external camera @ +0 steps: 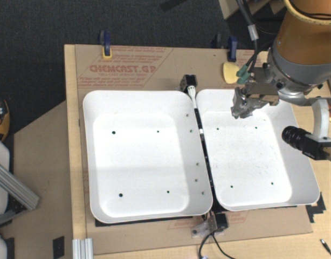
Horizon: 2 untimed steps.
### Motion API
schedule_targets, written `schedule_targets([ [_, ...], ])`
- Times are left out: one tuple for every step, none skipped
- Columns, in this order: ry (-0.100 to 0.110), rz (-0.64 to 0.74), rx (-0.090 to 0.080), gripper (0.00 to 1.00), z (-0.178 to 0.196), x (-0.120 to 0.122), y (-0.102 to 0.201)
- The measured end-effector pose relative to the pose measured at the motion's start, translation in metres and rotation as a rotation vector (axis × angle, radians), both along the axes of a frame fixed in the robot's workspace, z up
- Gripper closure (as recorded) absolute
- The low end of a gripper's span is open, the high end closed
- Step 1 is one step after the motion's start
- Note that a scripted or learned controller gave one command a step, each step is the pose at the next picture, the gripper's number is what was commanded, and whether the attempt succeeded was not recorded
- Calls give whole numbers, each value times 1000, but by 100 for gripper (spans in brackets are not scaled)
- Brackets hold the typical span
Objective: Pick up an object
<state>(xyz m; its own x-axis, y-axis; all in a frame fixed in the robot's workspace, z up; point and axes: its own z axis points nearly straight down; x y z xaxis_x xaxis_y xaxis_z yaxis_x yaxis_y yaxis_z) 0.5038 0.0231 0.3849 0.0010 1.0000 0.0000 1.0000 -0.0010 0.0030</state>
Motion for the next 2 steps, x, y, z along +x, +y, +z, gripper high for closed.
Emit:
schedule_targets([
  [7, 0, 0, 100, -12, -16, -12],
  [5, 3, 0, 100, -13, -25, 7],
])
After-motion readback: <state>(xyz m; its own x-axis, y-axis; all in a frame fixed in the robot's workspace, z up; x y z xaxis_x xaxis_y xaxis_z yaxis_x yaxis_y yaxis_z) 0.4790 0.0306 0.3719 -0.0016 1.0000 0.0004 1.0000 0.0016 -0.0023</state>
